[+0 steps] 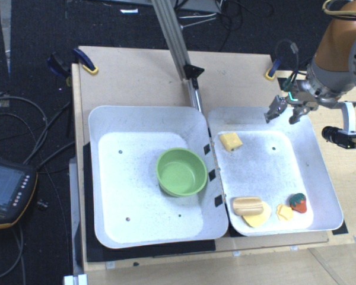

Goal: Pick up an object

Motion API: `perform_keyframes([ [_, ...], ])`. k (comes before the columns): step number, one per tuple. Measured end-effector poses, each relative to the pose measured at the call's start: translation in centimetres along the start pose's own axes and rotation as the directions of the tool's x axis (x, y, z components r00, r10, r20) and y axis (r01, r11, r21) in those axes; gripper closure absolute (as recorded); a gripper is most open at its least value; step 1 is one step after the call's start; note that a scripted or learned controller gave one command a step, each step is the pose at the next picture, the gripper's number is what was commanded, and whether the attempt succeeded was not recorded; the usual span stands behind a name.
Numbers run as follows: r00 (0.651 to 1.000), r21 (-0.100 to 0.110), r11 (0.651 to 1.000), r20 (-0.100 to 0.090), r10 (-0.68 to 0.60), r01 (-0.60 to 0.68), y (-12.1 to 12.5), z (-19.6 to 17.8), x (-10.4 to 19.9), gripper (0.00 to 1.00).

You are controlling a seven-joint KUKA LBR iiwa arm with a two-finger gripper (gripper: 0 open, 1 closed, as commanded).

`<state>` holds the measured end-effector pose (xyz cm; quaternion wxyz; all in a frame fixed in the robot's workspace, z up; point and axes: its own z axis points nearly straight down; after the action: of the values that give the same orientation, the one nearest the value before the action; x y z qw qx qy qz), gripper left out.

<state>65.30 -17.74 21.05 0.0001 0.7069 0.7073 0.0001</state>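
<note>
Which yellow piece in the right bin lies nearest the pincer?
The pale yellow block near the bin's back-left corner; the other yellow pieces lie along the front edge.

— What's where? 
— A bowl (181, 171) sits in the left bin (115, 129). 
— And the right bin (311, 153)? 
— A block (230, 141) at its upper left; a bun (248, 205), wedge (285, 212) and strawberry (298, 202) along its lower edge.

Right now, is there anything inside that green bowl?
The green bowl, sitting in the left bin, shows only its bare green inside. Its near wall hides a sliver of the bottom, and whatever lies beneath the bowl is covered.
</note>
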Motion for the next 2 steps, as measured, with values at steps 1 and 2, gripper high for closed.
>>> perform_keyframes([
  [1, 1.000, 0.000, 1.000, 0.000, 0.000, 0.000, 0.0, 0.0, 0.0, 0.00],
  [2, 1.000, 0.004, 1.000, -0.001, 0.000, 0.000, -0.1, 4.3, 0.4, 0.00],
])
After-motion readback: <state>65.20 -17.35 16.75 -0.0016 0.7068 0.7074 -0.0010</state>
